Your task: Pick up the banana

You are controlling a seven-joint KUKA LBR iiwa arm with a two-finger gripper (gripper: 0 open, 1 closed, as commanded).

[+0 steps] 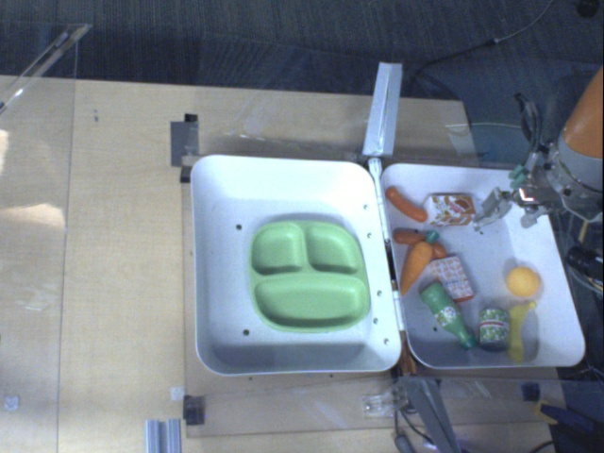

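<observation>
The banana (517, 334) is a small yellow piece lying near the front right corner of the right bin (564, 343), just in front of a round yellow-orange fruit (522, 280). My gripper (511, 212) hangs over the back right part of that bin, well behind the banana. Its two fingers stand apart, open, with nothing between them. The grey arm with its orange band (583, 125) comes in from the right edge.
The right bin also holds a sausage (405, 203), a snack packet (450, 208), a carrot (415, 262), a patterned box (452, 276), a green bottle (445, 313) and a small can (493, 327). The left bin (217, 253) bears a green divided plate (309, 274).
</observation>
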